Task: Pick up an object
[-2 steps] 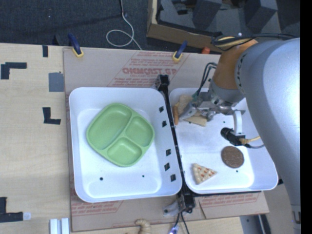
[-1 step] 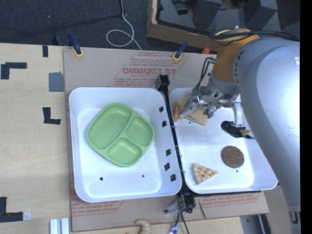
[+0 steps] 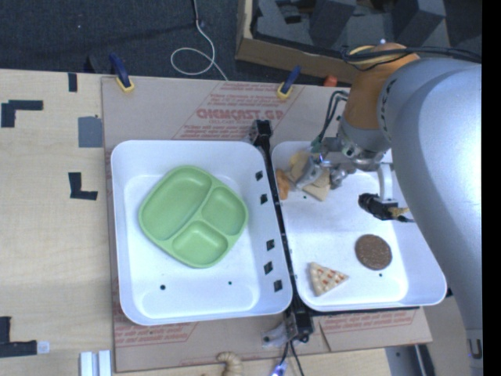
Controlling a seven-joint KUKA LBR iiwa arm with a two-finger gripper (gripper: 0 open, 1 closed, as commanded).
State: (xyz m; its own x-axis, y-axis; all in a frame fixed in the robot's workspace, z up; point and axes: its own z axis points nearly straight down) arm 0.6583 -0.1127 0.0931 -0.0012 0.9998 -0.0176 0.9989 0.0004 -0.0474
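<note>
My gripper [image 3: 323, 168] is low over the far left corner of the right bin [image 3: 419, 276]. It sits among a small cluster of toy food. A tan bread-like piece [image 3: 315, 190] lies just under and in front of it, and a yellowish piece [image 3: 299, 163] is at its left. A small orange piece [image 3: 283, 186] rests against the bin's left wall. The gripper hides how these pieces meet it. Nearer the front of the same bin lie a round brown cookie [image 3: 373, 251] and a pizza slice [image 3: 326, 277].
The left bin [image 3: 129, 288] holds a green divided plate [image 3: 193, 215]. A black divider [image 3: 270, 210] runs between the bins. The arm's large grey body [image 3: 442, 155] covers the right bin's far right side.
</note>
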